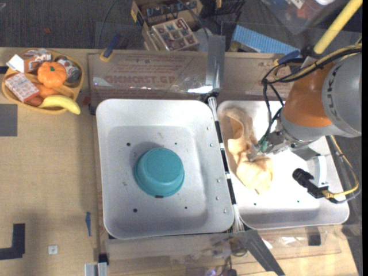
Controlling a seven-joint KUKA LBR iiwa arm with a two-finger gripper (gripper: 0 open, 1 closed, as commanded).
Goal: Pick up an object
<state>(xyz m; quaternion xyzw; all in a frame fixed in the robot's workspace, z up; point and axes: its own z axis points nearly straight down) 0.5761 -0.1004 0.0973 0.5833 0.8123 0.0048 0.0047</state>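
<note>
A crumpled tan cloth [246,151] lies along the left side of the right bin [287,209], running from the bin's back corner down to a bunched lump near the middle. My gripper [261,148] reaches down from the grey and orange arm at the right and its tip is pressed into the cloth's middle. The fingertips are buried in the folds. A teal bowl [160,171] sits upside down in the middle of the left bin [115,125], far from the gripper.
A wooden plate [17,99] with a toy pumpkin, a banana and small packets sits at the bench's far left. Boxes and clutter lie beyond the bins at the back. A clear plastic sheet stands behind the left bin.
</note>
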